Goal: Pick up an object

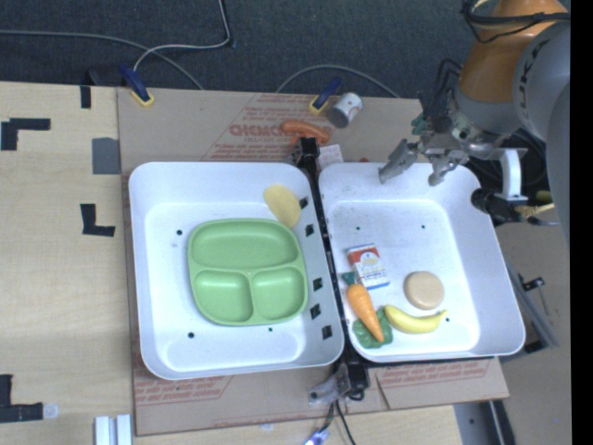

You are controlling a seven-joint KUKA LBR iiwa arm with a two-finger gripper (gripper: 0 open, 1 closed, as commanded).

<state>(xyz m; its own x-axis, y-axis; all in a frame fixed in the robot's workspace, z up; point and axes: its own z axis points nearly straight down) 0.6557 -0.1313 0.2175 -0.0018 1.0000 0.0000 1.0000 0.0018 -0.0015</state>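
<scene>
Standing beside the surface (56, 248), I saw the right bin (463, 239) holding a banana (413, 320), a carrot (364, 310) and a small card box (369, 266). The tool (415, 167) hung above its far rim, fingers spread, pinching nothing.

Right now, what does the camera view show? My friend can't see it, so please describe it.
A grey robot arm's open gripper hovers above the right bin's far edge, holding nothing. That bin holds a carrot, banana, round cookie and small box; the left bin holds a green tray.
</scene>
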